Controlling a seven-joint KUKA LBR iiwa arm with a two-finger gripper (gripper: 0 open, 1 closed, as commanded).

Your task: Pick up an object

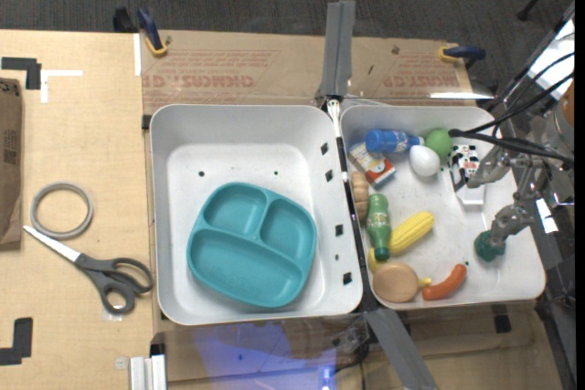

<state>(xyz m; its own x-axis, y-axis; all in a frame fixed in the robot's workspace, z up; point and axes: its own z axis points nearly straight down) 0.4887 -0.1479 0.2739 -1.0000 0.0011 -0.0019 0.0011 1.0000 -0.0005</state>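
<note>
Left bin (174, 196): teal tray (252, 244) contained.
Right bin (512, 280): corn (410, 231), egg (424, 161), bottle (378, 225) contained.
Pincer (490, 244): positioned over right bin; finger state undeterminable.

Colours in my two white bins

A teal divided plate (252, 244) lies in the left bin (174, 196); the right bin (526, 283) holds a yellow corn cob (410, 231), white egg (424, 161), green ball (439, 142), blue bottle (388, 142) and orange-red sausage (445, 282).
</note>
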